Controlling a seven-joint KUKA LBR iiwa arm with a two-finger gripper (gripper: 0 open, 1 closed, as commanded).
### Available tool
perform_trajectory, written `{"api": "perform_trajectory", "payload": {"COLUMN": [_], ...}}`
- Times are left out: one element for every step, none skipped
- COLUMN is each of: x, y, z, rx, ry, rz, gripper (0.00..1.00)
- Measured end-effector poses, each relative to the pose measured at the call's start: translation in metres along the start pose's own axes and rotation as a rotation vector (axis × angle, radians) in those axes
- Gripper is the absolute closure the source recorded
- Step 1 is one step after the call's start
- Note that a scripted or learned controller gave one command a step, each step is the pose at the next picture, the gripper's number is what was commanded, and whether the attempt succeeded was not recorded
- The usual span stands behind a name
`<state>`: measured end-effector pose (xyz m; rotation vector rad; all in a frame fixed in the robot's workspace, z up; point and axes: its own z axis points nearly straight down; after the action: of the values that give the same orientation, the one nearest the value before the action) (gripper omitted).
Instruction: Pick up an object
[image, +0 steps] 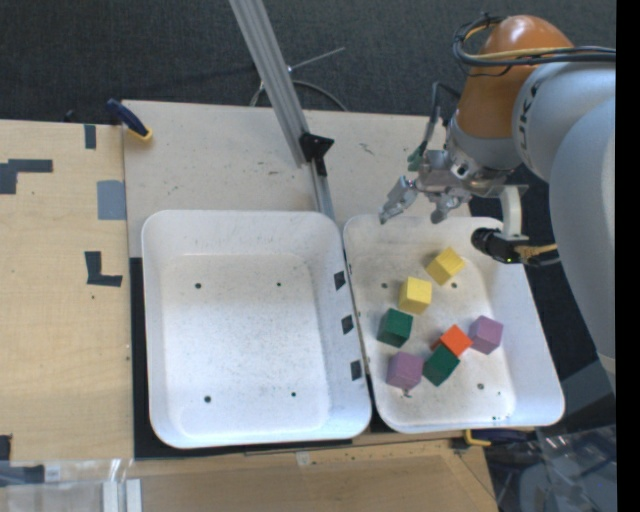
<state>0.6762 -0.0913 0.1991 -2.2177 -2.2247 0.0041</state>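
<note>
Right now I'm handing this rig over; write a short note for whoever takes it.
Gripper: open, holding nothing, raised over the far rim of the right bin.
Blocks, all lying in the right bin: two yellow, two green, two purple, one orange touching the nearer green one.
Done: nothing picked.
Left: descend on one block, close, lift. The far yellow block lies nearest the gripper and stands apart from the others.

The arm (560, 110) runs off the right edge, so its base is cut away. The dark green cube (439, 367) sits partly behind the orange cube (456, 340). Whether the jaws hold anything is too small to tell.
</note>
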Motion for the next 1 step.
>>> {"api": "perform_trajectory", "payload": {"x": [-0.0241], "y": [-0.0521], "z": [0.1121], "rx": [0.007], "ry": [0.001], "rz": [0.004], "gripper": [0.00]}}
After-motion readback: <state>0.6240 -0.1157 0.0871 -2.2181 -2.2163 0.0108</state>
